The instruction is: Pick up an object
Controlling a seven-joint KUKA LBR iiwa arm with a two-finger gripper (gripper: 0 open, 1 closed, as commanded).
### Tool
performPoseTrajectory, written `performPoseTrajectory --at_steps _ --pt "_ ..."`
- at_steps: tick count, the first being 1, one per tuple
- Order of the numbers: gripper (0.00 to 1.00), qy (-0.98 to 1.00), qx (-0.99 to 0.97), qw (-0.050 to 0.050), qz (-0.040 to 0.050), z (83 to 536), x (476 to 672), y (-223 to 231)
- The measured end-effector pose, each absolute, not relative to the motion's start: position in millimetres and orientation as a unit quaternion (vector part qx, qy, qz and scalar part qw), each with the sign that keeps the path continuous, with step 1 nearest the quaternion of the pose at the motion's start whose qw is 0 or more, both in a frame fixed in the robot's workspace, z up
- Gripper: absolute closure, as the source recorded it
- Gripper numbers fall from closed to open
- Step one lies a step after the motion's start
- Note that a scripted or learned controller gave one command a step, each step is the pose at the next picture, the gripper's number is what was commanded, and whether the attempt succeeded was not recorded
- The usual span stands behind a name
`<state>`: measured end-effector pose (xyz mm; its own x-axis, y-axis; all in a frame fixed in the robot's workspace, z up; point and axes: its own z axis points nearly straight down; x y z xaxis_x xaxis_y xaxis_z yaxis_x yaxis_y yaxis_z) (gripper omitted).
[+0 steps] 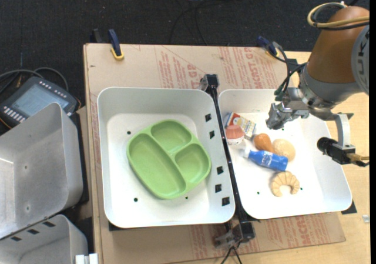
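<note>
Hovering over right bin (329,189), gripper (277,117) sits above small objs: orange ball (262,141), blue bottle (267,160), croissant (285,183). Can't tell gripper's state from this angle. Green tray (168,158) alone in left bin (111,157), prob. not the target.

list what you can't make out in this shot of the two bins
- Gripper, camera view: fingers too small and dark to tell open or shut.
- Arm: cut off by the right edge.
- Carton in the right bin: print too small to read.
- Red-capped item: partly against the bin wall, kind unclear.
</note>
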<state>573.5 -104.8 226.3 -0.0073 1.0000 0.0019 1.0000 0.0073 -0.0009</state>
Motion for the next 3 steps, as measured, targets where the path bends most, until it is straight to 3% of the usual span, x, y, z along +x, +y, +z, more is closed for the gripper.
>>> performPoseTrajectory --at_steps 3 --pt "1.00 -0.710 -0.705 0.002 0.0009 223.4 524.3 44.9"
